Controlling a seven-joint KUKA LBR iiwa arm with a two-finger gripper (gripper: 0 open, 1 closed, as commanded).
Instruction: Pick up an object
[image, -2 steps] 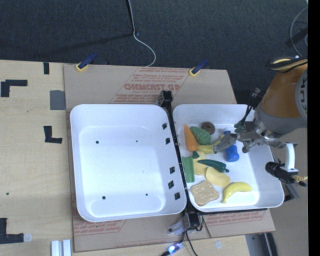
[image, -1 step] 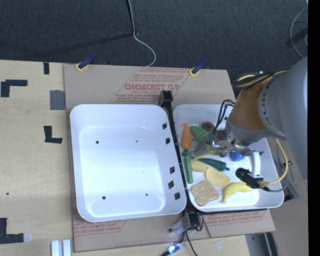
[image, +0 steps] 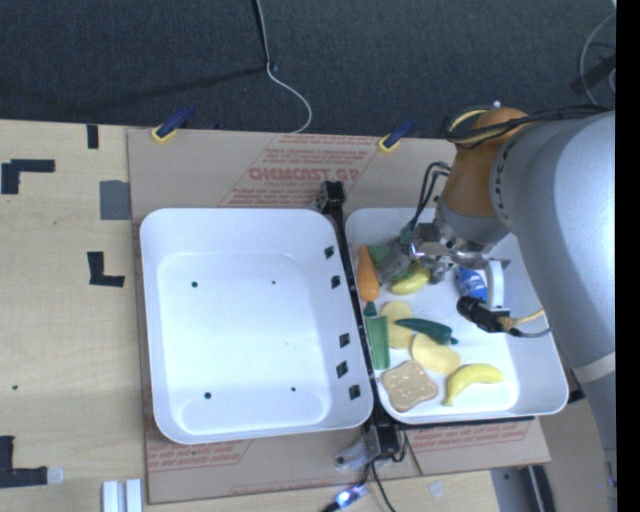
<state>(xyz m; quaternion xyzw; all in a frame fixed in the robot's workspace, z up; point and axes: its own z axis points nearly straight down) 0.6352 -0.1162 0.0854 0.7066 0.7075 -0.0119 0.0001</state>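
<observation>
My gripper (image: 424, 260) hangs low over the far part of the right bin (image: 540, 398), below the orange wrist band. Directly under it lies a small yellow fruit (image: 408, 284), with an orange carrot (image: 367, 275) just to its left. A blue object (image: 473, 284) sits to the gripper's right. Nearer the front lie a dark green pepper (image: 428, 327), a green cucumber (image: 377, 342), two pale yellow pieces (image: 436, 353), a bread slice (image: 408, 385) and a banana (image: 473, 378). Whether the gripper touches the yellow fruit I cannot tell.
The left bin (image: 160, 300) stands beside the right one, their walls meeting at a black clip strip (image: 345, 300). The grey arm covers the right bin's far right corner. A thin cable (image: 285, 85) hangs at the back.
</observation>
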